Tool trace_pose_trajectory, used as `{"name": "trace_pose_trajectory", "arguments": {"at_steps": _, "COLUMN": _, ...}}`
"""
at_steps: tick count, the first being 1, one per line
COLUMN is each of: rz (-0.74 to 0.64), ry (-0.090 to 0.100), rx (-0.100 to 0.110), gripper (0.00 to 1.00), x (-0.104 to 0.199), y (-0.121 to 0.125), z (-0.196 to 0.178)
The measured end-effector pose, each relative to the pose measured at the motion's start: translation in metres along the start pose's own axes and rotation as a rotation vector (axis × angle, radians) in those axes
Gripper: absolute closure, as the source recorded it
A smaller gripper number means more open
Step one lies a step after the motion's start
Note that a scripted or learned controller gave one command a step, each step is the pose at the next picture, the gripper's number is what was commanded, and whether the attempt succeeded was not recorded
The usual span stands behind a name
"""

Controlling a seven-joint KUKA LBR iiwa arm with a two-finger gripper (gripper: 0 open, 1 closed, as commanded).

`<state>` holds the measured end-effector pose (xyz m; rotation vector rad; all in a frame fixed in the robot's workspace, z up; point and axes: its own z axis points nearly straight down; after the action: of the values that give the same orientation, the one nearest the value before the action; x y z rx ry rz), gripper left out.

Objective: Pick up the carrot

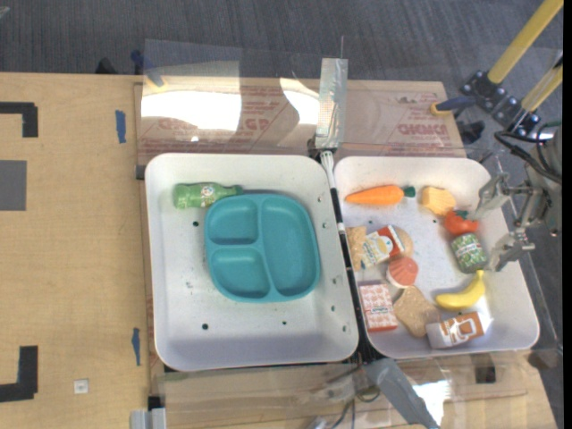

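Carrot (375,196) beside cheese wedge (437,200), above crackers (368,247).

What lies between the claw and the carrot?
In the camera view, a yellow cheese wedge lies between the claw and the carrot.

A single fixed camera looked down on the bench (63,239) from above at a slant, far enough back to take in both white bins whole. The left bin (170,266) sat near the middle of the frame, the right bin (514,307) toward the right side. Grey floor (268,7) ran along the top, beyond the bench's far edge.
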<state>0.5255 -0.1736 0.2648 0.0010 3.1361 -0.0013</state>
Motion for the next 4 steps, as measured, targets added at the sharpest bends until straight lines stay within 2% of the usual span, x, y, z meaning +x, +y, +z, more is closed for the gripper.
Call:
{"name": "trace_pose_trajectory", "arguments": {"at_steps": 1, "rz": 0.368, "ry": -0.009, "rx": 0.0, "gripper": 0.0, "x": -0.052, "y": 0.053, "z": 0.176}}
{"name": "trace_pose_trajectory", "arguments": {"at_steps": 2, "rz": 0.503, "ry": -0.007, "rx": -0.003, "gripper": 0.0, "x": -0.132, "y": 0.098, "z": 0.074}}
{"name": "trace_pose_trajectory", "arguments": {"at_steps": 3, "rz": 0.537, "ry": -0.006, "rx": -0.001, "gripper": 0.0, "x": -0.123, "y": 0.07, "z": 0.175}}
{"name": "trace_pose_trajectory", "arguments": {"at_steps": 4, "rz": 0.534, "ry": -0.017, "rx": -0.003, "gripper": 1.0, "x": -0.126, "y": 0.072, "z": 0.16}}
